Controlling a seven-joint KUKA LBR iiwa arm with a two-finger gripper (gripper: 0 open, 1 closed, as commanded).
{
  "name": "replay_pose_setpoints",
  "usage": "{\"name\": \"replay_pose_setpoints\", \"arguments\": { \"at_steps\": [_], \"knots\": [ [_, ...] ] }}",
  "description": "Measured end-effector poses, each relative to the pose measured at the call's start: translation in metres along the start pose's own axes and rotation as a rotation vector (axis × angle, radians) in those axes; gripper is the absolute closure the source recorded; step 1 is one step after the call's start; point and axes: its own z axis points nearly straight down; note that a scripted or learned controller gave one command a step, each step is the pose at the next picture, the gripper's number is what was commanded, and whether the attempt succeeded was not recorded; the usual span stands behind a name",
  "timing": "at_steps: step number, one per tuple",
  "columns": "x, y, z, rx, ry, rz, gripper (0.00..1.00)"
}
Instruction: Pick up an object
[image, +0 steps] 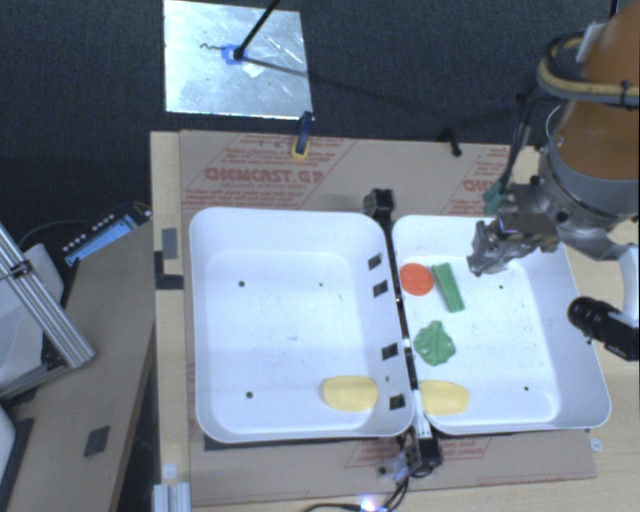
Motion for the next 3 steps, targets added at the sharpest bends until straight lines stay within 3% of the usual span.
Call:
{"name": "replay_pose_setpoints", "arguments": {
  "at_steps": [1, 2, 3],
  "knots": [
    [0.085, 0.002, 0.084, -0.003, 0.0, -0.002, 1.0],
    [0.12, 0.002, -0.129, -0.031, 0.006, 0.002, 1.0],
    [0.211, 0.002, 0.016, -0.001, -0.003, -0.002, 1.0]
  ]
}}
